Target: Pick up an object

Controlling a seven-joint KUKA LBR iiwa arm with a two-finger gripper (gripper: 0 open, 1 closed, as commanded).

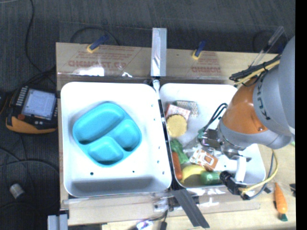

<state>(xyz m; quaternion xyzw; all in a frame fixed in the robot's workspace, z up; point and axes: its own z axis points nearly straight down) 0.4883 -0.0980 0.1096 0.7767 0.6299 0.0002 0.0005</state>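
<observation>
The right white bin point(211, 91) holds a heap of small toy foods. Among them are a round yellow biscuit point(176, 124), a speckled packet point(185, 108), a carrot point(176, 165) along the left wall, a yellow fruit point(190, 172), a green vegetable point(209, 178) and an orange-and-white packet point(205, 159). My gripper point(209, 145) reaches down into this bin from the right. It hangs just above the orange-and-white packet, in the middle of the heap. The wrist and its cables hide the tips and whatever lies under them.
The left white bin point(72, 176) holds a blue divided tray point(107, 132). The grey arm with its orange band point(244, 114) covers the right bin's right half. A second carrot point(280, 202) lies on the bench at the lower right. Clamps and a metal bar stand behind the bins.
</observation>
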